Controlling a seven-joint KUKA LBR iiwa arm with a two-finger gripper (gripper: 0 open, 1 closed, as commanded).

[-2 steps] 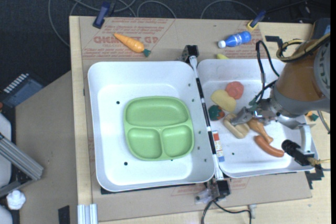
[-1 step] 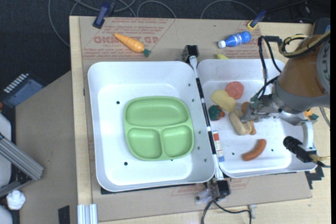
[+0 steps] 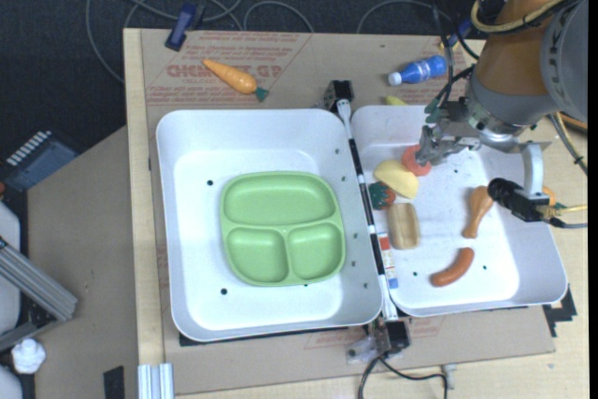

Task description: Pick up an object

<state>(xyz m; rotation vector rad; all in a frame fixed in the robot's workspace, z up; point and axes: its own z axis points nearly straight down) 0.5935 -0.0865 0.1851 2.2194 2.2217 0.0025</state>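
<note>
My gripper (image 3: 430,150) reaches down into the right bin (image 3: 523,290) near its back left part. Just under its tip lies a small red object (image 3: 417,163), partly covered by the gripper. A yellow piece (image 3: 397,179) lies just left of it, touching or nearly touching it. A tan block (image 3: 403,225) lies in front of the yellow piece. A small green item (image 3: 377,195) sits by the bin's left wall. An orange drumstick shape (image 3: 477,209) and a reddish sausage (image 3: 452,267) lie further forward and to the right.
The left bin (image 3: 187,154) holds a green divided plate (image 3: 280,227). Behind the bins on the board lie a toy carrot (image 3: 234,76), a blue and white bottle (image 3: 419,70) and a blue clip (image 3: 183,26). Cables hang by the arm on the right.
</note>
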